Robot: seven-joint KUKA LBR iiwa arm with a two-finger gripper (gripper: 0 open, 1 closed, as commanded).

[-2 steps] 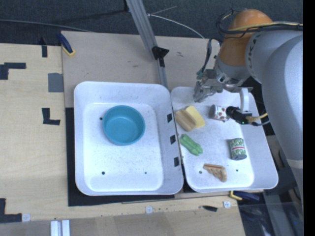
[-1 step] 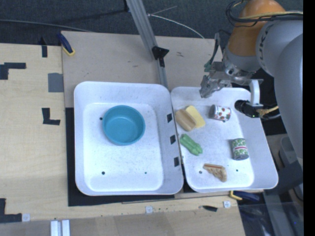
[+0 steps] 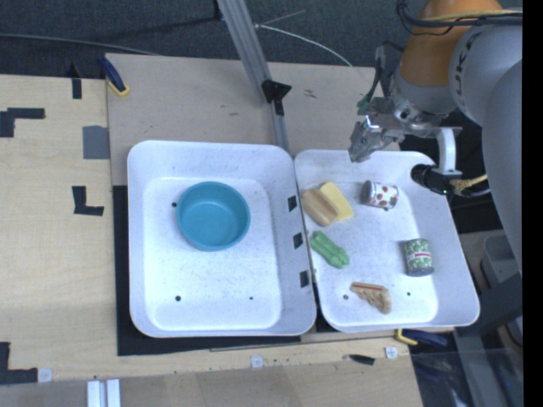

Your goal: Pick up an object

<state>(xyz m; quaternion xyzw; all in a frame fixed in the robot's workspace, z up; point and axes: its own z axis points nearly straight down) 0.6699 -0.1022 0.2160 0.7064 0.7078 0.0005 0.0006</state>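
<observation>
Five small things in the right white bin (image 3: 441, 308): yellow sponge-like block (image 3: 327, 203) at upper left; small red-and-white cup (image 3: 381, 195) beside it; green toy (image 3: 328, 250), green-labelled can (image 3: 417, 257) and tan wedge (image 3: 371, 296) lower down. Gripper (image 3: 363, 145) over that bin's far rim, carrying nothing visible. Round blue bowl (image 3: 213, 215) in the left white bin (image 3: 153, 308).
</observation>
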